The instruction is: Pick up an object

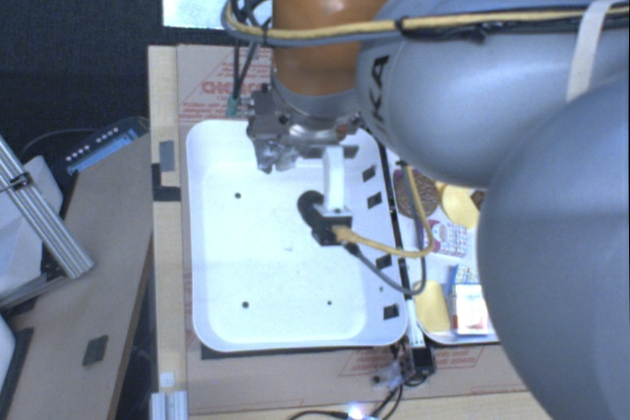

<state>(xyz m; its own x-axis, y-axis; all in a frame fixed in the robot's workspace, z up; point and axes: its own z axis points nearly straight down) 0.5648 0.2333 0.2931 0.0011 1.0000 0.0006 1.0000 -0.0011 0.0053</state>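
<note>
Approach stage, I judge: the two-finger metal gripper [268,160], open or clenched I cannot tell, hangs over the shallow white plastic bin [202,241] at centre-left, while candidate yellow rounded pieces [459,205] lie at right-centre, so the next move is rightward and down.

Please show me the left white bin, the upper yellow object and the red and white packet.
left white bin [258,256]: camera view, on its bare floor.
upper yellow object [459,206]: camera view, its visible middle.
red and white packet [472,309]: camera view, its red part.
</note>
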